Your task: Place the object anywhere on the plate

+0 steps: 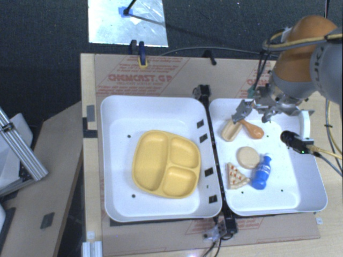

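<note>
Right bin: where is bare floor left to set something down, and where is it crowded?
In the right bin, bare floor lies along the near wall below the blue bottle and pizza slice. The middle is crowded: cookie, drumstick, with the gripper over the far end.

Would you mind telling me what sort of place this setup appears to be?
Probably a robotics lab test bench, not a kitchen. Two white bins sit clamped on a board, a yellow plate in one and toy food in the other, with the arm reaching in.
</note>
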